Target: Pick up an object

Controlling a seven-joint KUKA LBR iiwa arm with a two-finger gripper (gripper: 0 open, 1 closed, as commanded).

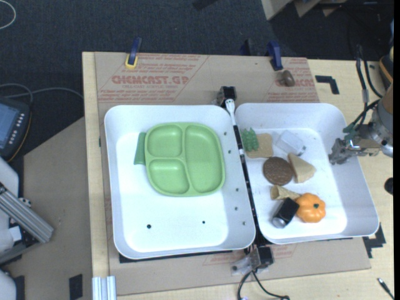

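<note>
Two shallow white bins side by side on the desk (pixel 94 167). In the left bin (pixel 125 199): a green divided plate (pixel 185 158), lying flat, long axis running left to right, over a darker green piece at its left edge. In the right bin (pixel 356 199): a green toy (pixel 250 140), tan bread slice (pixel 265 145), clear wrapper (pixel 291 142), brown round cookie (pixel 277 170), tan wedge (pixel 302 168), black cylinder (pixel 285 212) tilted diagonally, touching an orange pumpkin (pixel 311 208). Gripper (pixel 347 147) over the right bin's right wall, nothing visibly between it; cannot tell open or closed.

Gripper (pixel 342 150) reaches in from the right, hanging low
</note>
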